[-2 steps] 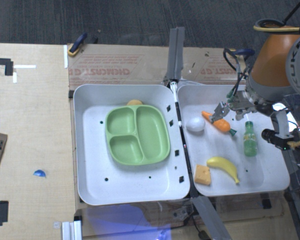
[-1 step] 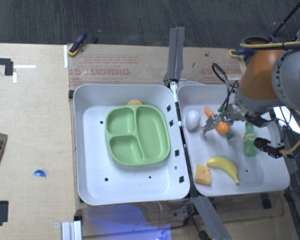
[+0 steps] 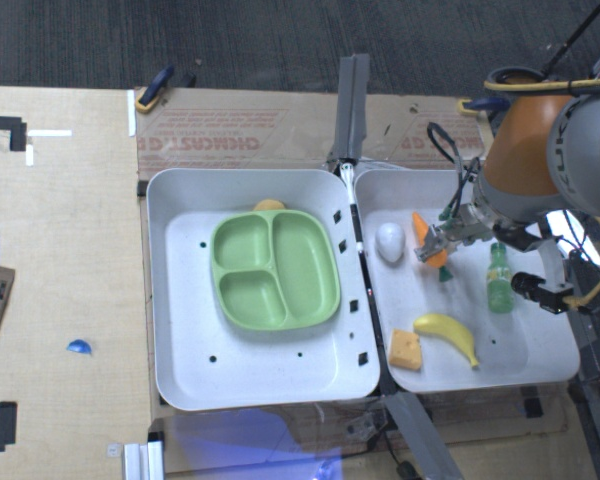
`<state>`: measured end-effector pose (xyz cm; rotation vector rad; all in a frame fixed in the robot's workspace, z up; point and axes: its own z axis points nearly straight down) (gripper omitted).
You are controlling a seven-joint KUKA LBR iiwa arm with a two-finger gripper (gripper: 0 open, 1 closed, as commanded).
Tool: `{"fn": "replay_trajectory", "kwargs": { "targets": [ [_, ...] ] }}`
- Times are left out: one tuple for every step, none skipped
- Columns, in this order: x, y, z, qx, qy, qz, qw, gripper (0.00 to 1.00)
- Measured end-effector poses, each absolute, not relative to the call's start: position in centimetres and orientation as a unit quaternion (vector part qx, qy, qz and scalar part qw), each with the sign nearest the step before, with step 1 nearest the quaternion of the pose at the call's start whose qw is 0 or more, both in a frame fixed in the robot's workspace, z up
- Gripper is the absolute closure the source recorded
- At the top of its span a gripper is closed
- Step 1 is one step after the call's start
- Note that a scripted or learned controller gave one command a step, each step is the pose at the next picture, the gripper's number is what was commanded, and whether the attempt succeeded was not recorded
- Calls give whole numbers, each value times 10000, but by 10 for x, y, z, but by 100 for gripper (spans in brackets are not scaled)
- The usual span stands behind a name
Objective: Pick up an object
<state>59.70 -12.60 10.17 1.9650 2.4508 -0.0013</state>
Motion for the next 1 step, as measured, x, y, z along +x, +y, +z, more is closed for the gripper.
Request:
{"fn": "replay_trajectory", "kwargs": {
  "targets": [
    [641,-42,192,6431,7658,-5,5,100]
  ]
}}
